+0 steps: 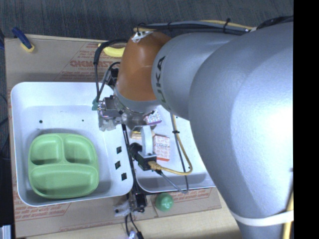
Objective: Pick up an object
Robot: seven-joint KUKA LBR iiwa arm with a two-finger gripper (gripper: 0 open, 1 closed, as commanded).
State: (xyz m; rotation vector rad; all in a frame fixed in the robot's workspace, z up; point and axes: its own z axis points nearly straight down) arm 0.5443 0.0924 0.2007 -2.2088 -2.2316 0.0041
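Arm shell (239, 108): you see smooth grey, satin sheen
Wrist band (142, 68): glossy orange
Bins (30, 96): smooth white plastic
Divided tray (62, 166): matt green plastic
Bench (65, 59): printed cardboard, matt

Lighting even, fairly bright, coming from overhead. Glaring softly off left white bin (20, 98) floor, washing out detail near far wall. Casting soft shadow beside green divided plate (63, 165) along its near and right edges. Showing broad sheen on grey arm (234, 108), dull highlight on orange band (139, 68). Blurring slightly throughout, grainy; dark floor (75, 6) beyond counter reading dim, low in contrast.
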